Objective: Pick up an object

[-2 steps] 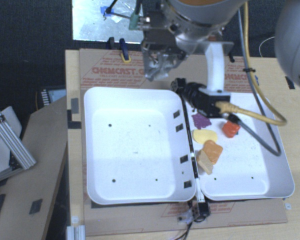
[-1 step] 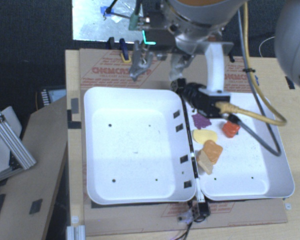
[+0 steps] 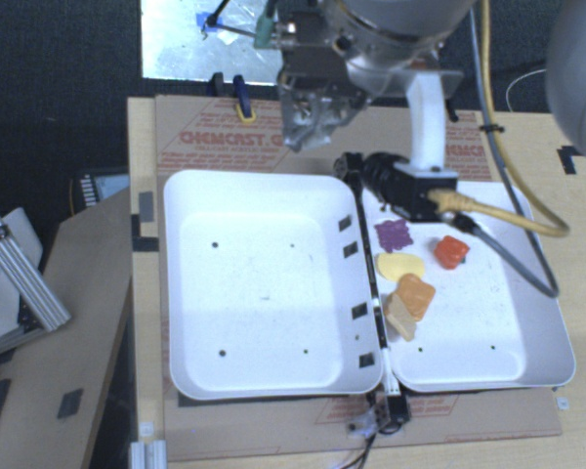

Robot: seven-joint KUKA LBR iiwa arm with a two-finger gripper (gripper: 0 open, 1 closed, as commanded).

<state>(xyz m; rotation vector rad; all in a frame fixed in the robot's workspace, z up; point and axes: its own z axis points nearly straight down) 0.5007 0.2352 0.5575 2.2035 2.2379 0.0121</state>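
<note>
End effector (image 3: pixel 311 115): hangs at upper centre of the frame, above the bins' far edge; its opening cannot be told, and nothing shows in it.
Objects: purple piece (image 3: pixel 394 233), yellow piece (image 3: pixel 400 265), red piece (image 3: pixel 451 251) and orange block (image 3: pixel 413 297) sit clustered in the right bin (image 3: pixel 527 360), near the divider.
Left bin (image 3: pixel 254 281): bare white floor.
Risk: pieces touching each other may get pushed aside or slip; a descent near the divider could strike the bin wall.
Cable (image 3: pixel 498 218): lies across the right bin's upper part and could snag.

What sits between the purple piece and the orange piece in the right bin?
In the camera view, a yellow piece lies between the purple piece and the orange piece, near the right bin's left wall.
</note>
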